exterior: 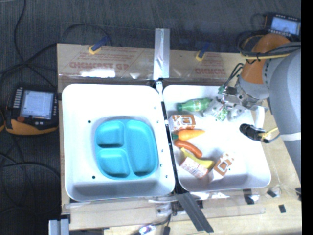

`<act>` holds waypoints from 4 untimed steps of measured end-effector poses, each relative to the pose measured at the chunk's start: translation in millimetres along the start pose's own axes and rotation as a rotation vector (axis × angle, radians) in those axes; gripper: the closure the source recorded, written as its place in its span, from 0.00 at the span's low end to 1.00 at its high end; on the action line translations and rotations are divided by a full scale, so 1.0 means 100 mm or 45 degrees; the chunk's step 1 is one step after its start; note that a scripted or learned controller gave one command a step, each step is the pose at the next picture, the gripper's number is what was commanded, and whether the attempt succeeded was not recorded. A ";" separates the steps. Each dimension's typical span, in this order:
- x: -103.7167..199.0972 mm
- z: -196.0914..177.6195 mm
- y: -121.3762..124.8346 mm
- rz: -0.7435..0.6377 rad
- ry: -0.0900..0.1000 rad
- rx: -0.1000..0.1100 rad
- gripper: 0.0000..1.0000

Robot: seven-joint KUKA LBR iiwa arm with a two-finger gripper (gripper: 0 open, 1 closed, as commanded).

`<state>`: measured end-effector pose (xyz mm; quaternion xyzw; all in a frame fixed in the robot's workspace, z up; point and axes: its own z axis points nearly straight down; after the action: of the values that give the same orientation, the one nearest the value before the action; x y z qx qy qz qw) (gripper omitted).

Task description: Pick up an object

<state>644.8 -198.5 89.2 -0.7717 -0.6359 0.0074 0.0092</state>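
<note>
The right white bin holds several small items. A green bottle lies on its side near the bin's far edge. Below it are an orange-and-white carton, an orange carrot, a red sausage-shaped piece, a yellow banana, a white packet and a small brown-and-white carton. My gripper is low in the bin's far right corner, just right of the bottle's cap end. Nothing can be seen held in it.
The left white bin carries a blue three-compartment tray. The grey arm covers the right bin's right side, with a black-and-yellow part hanging over the bin. A handheld pendant lies left of the bench.
</note>
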 end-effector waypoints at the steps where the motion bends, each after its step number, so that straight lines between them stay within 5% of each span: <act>1: 0.08 0.01 -0.20 0.191 0.000 -0.041 0.00; 2: 0.29 -0.04 -0.19 0.507 -0.013 0.011 0.00; 3: -0.33 -1.26 -0.72 0.117 -0.003 -0.027 0.00; 4: 0.34 -0.24 -0.29 0.010 -0.001 -0.025 0.00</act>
<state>623.6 -159.9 114.2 -0.7741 -0.6330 0.0016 0.0014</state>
